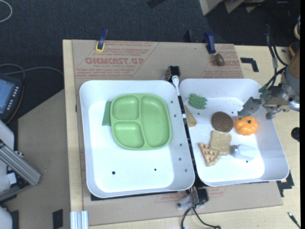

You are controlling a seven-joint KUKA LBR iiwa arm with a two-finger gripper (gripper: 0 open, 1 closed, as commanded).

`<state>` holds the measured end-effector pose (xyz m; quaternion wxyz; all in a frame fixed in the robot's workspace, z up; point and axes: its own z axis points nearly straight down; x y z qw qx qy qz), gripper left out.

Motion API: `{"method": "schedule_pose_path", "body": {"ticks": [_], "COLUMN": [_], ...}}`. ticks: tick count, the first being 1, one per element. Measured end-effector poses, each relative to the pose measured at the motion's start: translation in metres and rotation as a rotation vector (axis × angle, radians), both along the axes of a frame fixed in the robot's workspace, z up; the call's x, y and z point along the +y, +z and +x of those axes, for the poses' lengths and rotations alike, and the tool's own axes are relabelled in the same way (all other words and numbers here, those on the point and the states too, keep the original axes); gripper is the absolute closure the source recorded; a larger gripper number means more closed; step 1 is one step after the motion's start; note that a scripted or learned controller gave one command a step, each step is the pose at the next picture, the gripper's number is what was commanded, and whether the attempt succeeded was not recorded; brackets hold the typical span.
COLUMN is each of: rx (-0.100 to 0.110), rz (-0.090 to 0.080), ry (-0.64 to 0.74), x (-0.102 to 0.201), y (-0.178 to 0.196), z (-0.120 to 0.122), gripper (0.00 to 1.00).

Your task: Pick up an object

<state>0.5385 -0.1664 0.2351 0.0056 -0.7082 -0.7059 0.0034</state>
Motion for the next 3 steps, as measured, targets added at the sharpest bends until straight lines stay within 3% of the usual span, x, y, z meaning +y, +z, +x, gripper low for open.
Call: {"method": "schedule_pose_path", "body": {"ticks": [1, 3], "rx": [-0.012, -0.005], "rz": [-0.003, 0.000], "ry": [0.003, 0.003], "x": [0.000, 0.006], "y": [0.006, -0.100], "z": [0.002, 0.001], "gripper": [0.00, 0.00]}}
